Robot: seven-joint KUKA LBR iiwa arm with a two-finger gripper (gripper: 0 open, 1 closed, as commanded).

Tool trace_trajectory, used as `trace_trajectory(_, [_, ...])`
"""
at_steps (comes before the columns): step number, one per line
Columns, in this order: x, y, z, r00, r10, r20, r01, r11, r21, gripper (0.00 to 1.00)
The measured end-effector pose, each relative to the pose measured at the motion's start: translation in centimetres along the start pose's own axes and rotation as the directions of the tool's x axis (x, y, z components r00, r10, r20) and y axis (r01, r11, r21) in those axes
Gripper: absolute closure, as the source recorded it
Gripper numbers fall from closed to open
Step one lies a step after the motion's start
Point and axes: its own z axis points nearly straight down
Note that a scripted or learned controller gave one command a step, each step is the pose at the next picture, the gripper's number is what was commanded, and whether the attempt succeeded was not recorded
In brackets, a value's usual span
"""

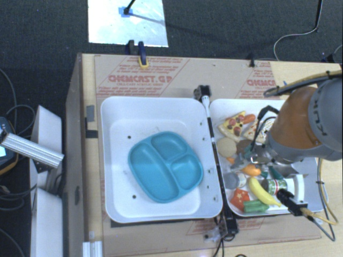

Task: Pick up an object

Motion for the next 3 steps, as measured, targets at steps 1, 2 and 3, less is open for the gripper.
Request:
trace_trajectory(1, [-1.2,-0.8,-0.2,1.000,0.000,0.001,0.000,1.000,-0.001,0.00])
trace_trajectory(2, [-1.2,-0.7,-1.2,1.000,-0.001,0.000,0.001,1.000,-0.003,1.00])
trace_trajectory(3, [5.7,4.4,-8.8,1.000,-0.003,-0.001,0.003,1.000,-0.002,1.00])
